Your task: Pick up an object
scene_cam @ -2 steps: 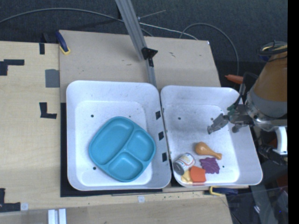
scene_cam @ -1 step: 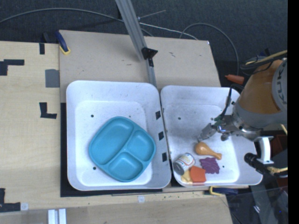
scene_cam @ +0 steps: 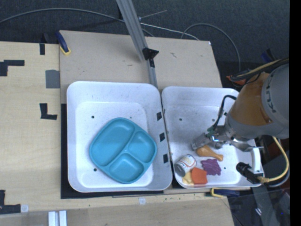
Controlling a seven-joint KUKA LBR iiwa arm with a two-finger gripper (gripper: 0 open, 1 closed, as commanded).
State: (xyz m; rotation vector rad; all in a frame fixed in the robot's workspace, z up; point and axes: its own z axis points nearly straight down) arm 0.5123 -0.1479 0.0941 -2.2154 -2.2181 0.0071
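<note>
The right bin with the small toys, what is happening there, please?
The grey KUKA arm reaches into the right white bin, its gripper low, just above an orange drumstick-shaped toy. Nearby lie a purple piece, an orange-red block and a white ball. The left white bin holds a blue divided plate.

Arm (scene_cam: 263,105) in from right, hand (scene_cam: 205,140) low.

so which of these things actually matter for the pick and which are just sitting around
In play:
- gripper, low in the right bin
- orange-yellow toy just below it
- purple piece
- orange block
- small round white and red object

Lying about:
- blue divided plate in the left bin
- blue-handled tool on the bench
- cables behind
</note>
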